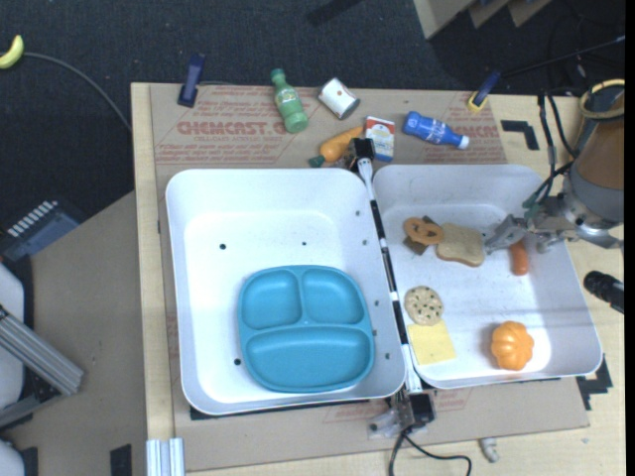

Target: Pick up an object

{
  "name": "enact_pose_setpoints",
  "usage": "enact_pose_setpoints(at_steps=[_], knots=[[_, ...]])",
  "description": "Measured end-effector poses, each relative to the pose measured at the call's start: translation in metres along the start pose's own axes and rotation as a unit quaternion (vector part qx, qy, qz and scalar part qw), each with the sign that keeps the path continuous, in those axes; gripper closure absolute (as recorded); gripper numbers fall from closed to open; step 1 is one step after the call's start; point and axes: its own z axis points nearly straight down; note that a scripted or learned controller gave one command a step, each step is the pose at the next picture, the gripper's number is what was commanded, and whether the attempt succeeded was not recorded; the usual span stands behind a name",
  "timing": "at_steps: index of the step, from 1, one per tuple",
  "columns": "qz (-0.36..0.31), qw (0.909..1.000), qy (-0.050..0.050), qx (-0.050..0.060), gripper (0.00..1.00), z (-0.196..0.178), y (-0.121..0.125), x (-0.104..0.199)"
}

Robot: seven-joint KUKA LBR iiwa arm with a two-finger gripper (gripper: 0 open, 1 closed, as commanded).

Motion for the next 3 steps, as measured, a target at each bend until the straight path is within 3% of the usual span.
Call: enact_pose_setpoints(at_steps=[1,2,3], knots=[[-0.002,1.0000,0.004,0.000,0.00,0.027,0.052,0.005],[-0.001,1.0000,0.003,-0.001,0.00,0.026,0.030,0.004],[-0.001,1.0000,0.000,-0.003,1.00,0.015,0.030,0.002]])
